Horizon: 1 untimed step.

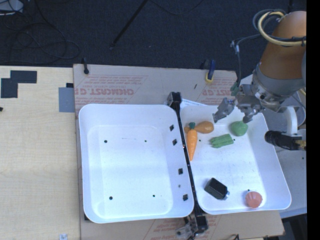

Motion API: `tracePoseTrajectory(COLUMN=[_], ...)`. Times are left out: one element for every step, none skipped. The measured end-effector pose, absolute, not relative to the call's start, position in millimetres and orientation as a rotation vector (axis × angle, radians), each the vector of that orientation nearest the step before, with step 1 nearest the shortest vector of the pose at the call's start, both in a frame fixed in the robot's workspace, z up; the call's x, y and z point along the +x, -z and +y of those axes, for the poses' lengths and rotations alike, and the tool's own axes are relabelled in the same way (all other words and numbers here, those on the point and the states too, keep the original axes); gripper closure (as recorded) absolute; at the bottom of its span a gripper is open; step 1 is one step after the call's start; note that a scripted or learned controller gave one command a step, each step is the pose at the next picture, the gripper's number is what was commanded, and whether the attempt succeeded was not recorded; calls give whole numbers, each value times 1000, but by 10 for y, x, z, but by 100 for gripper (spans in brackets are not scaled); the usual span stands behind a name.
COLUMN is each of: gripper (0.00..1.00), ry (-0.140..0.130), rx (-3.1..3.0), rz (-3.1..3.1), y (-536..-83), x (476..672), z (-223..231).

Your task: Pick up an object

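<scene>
We see a round green object (239, 128) lying near the far right corner of the right bin (272, 174), just below the jaws (234, 113), which hang spread apart and grasp nothing. To its left lie a green pod-shaped piece (221, 141), an orange lump (204, 127) and a carrot (191, 141). Nearer the front edge we find a black block (216, 188) and a pink ball (253, 199), while the left bin (90, 134) sits alongside on the bench (35, 159).

We see smooth, faintly glossy white plastic in both bins (131, 119), printed brown cardboard (150, 84) beneath them, pale wood-grain bench top (35, 159), and a matt black block (216, 188).
</scene>
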<state>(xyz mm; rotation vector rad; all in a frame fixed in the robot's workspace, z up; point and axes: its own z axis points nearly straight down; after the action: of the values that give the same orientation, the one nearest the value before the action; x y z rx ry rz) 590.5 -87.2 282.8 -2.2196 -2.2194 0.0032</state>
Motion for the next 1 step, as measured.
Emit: tracePoseTrajectory(gripper=[0], ry=[-10], rx=[-2216], rz=[-2214], y=[-2244], x=[5289], z=[-779])
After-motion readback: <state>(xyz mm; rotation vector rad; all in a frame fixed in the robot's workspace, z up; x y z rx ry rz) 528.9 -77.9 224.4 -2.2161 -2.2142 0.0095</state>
